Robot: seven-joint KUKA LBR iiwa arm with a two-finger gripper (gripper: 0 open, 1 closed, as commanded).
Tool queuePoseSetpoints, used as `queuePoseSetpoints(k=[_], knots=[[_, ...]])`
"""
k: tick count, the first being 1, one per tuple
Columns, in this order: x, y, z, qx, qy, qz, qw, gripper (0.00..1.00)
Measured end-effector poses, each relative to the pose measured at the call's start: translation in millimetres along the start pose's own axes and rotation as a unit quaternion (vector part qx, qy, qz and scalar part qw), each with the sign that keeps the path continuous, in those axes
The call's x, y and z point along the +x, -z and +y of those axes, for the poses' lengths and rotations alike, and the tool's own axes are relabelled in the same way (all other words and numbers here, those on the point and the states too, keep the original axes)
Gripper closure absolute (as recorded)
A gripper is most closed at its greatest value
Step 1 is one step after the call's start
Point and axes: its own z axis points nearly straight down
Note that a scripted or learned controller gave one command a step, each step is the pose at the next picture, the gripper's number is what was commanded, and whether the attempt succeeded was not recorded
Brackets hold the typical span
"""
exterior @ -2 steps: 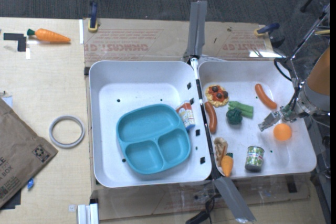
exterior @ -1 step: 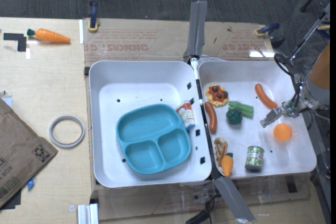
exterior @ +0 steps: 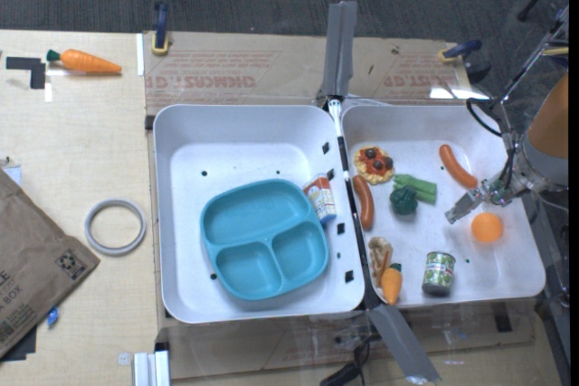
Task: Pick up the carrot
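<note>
Approach step: gripper (exterior: 472,202) hovers with fingers apart, holding nothing, orange ball (exterior: 487,228) just beside it. Carrot (exterior: 391,283) lies well off toward the near-left; next move must carry across and descend there.

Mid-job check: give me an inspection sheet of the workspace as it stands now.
Surface: left bin and right bin on a bench.
Job's things: carrot in right bin's near-left corner; second carrot on bench, far left.
Clutter: blue plate, sausage, broccoli, orange ball, can.
End effector: over right bin, beside orange ball, apart from carrot.
Cables: black loops, right.
Surroundings: tape ring, cardboard.
</note>
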Motion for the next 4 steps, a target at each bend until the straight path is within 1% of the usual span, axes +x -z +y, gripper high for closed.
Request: queuePoseSetpoints(k=[1,2,3,4], knots=[[4,3,-10,0.0,0.027,0.0,0.9996,0.0],[-10,-15,23,-0.001,0.028,0.0,0.9996,0.0],[-7,54,16,-0.001,0.065,-0.001,0.9979,0.0],[5,66,-13,0.0,0.073,0.0,0.9974,0.0]])
